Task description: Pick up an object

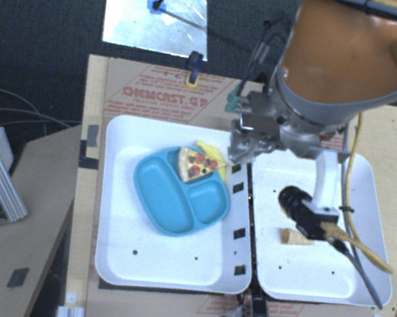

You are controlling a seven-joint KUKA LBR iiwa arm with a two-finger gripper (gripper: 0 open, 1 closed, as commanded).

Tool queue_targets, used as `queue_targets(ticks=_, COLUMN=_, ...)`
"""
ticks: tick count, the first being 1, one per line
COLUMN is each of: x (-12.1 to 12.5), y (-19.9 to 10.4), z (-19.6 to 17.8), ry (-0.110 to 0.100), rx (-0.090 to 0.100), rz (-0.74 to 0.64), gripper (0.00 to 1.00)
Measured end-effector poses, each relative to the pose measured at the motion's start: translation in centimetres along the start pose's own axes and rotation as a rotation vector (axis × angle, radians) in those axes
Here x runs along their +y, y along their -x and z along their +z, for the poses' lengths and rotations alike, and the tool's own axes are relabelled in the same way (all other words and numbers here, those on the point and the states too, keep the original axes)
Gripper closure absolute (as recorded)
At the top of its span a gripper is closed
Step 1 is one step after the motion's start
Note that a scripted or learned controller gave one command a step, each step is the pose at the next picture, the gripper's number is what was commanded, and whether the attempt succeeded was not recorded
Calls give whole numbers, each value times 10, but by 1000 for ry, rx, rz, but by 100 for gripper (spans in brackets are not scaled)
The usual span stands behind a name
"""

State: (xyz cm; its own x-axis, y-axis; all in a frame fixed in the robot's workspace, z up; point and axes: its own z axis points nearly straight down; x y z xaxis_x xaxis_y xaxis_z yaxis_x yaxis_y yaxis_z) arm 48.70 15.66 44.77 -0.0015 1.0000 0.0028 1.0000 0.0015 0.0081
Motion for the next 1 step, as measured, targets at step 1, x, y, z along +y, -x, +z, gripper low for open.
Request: queue_targets(ticks=1, x=0, y=-27, z=-27, ry=-4, rx=0, rz=-4, gripper=100)
